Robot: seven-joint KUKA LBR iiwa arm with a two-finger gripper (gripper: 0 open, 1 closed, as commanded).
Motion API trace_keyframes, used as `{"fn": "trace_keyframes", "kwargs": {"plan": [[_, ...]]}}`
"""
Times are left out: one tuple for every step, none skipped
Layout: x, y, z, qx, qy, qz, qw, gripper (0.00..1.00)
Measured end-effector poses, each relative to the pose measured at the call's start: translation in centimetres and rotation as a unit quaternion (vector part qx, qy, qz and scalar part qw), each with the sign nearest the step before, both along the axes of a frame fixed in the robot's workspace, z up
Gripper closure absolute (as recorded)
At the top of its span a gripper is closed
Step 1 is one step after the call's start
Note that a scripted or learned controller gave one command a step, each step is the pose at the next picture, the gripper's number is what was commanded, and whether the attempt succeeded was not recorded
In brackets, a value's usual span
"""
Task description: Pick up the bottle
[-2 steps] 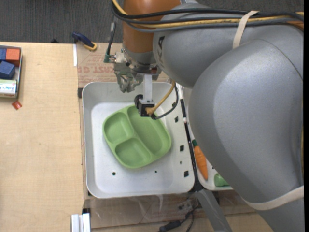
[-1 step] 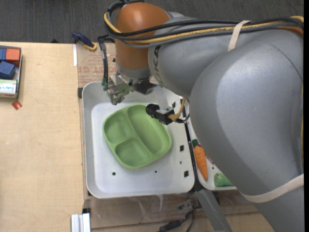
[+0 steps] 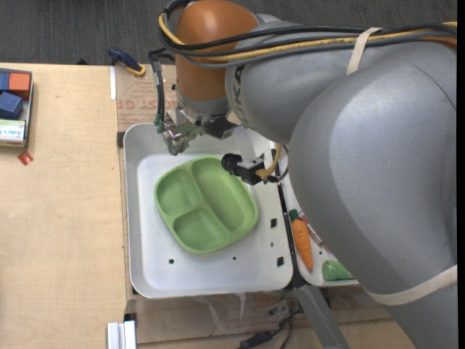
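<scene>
Grey arm (image 3: 349, 144) with an orange band (image 3: 211, 31) enters from the right of the frame and covers most of the right-hand side. Its gripper (image 3: 176, 141) sits low over the upper left corner of the left bin (image 3: 132, 217), just beside the upper rim of a green divided plate (image 3: 207, 203). How wide the gripper is set cannot be told from this angle. The plate lies flat in the middle of the left bin, its three compartments facing up, and it takes up much of the bin floor. The right bin (image 3: 317, 282) is largely hidden under the arm. In the strip that remains visible at lower centre right, an orange carrot (image 3: 302, 247) lies lengthwise along the left wall. A small green object (image 3: 336, 270) rests just to the right of the carrot's lower end, partly covered by the arm. Whether this green object is the bottle cannot be told, and no other item can be identified as the bottle. Left of the bins, a pale wooden table (image 3: 58, 231) carries a box of blue and orange blocks (image 3: 14, 104) at the upper left edge of the frame.
</scene>
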State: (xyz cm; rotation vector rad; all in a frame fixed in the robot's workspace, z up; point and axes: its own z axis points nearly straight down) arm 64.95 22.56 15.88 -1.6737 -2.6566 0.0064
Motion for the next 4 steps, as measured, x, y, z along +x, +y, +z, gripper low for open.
{"fn": "trace_keyframes", "kwargs": {"plan": [[1.4,-0.4,-6.0,0.0017,-0.009,0.497,0.8677,1.0],[-0.8,0.2,2.9,0.0017,-0.003,0.335,0.9423,1.0],[-1.3,0.2,4.6,0.0012,-0.002,0.186,0.9826,1.0],[-2.4,-0.6,5.3,-0.0004,-0.001,-0.06,0.9982,1.0]]}}
